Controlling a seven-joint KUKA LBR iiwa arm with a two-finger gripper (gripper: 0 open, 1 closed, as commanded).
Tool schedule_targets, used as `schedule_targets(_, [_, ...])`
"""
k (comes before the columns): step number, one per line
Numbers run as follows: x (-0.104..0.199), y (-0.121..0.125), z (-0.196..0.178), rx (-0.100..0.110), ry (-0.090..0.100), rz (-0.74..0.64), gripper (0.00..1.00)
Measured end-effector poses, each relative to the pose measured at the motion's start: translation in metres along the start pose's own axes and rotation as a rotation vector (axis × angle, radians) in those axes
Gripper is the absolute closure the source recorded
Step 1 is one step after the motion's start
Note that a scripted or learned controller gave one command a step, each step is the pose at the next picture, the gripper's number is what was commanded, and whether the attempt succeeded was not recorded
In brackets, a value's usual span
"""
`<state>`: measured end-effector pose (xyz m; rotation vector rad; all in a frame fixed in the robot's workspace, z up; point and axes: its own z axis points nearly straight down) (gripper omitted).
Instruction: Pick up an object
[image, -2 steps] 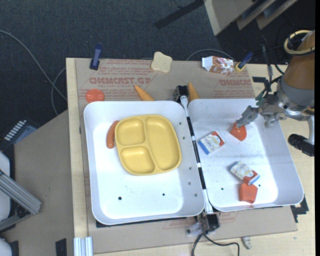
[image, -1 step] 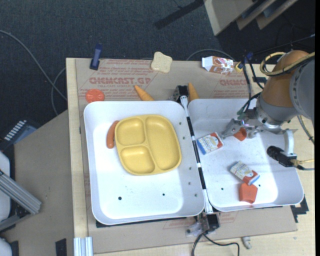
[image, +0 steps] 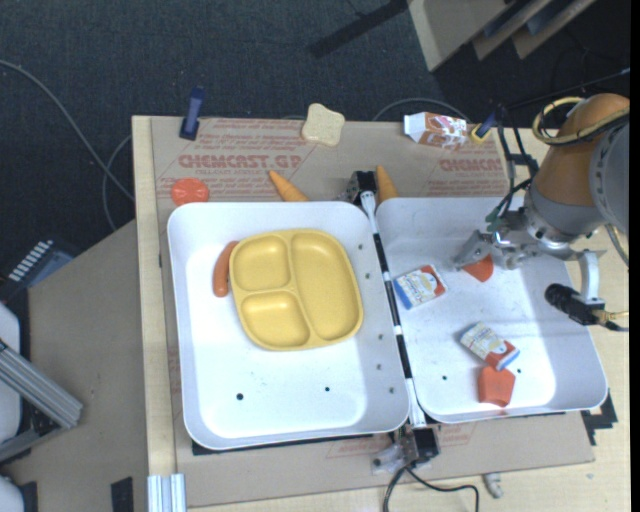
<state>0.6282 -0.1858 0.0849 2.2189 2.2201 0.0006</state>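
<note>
Left bin (image: 200, 400): it held a yellow divided plate (image: 296, 288), stiff and broad, a poor fit for a two-finger pinch, with a small orange sausage (image: 220, 270) touching its left rim; the near part of the floor was bare.
Centre seam: the two bins met at a raised double rim, judged a snag risk for any low sideways sweep.
Blue-and-white carton (image: 418, 286): it lay flat in the right bin (image: 560, 395), just right of the seam; it looked light and crushable, best taken across its short sides.
Small red piece (image: 480, 268): it sat under the end effector (image: 487, 254), near the far middle of the right bin; probably light and rigid, small enough to slip out, so a centred pinch seemed wise.
End effector state: it hung right at the red piece, but whether its jaws were spread or closed could not be told, and no hold was confirmed.
Second carton (image: 488, 344): near-right of the first, tilted, touching a red block (image: 496, 385) close to the near rim.
Open room: bare floor lay between the cartons; the right wall was close to the arm (image: 572, 175).
</note>
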Motion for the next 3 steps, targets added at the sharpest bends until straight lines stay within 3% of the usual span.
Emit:
schedule_targets(1, [-0.004, 0.011, 0.000, 0.000, 0.000, -0.001, 0.00])
schedule_targets(2, [-0.004, 0.012, -0.011, -0.004, -0.002, -0.002, 1.00])
schedule_targets(3, [0.057, -0.045, -0.099, 0.001, 0.003, -0.002, 1.00])
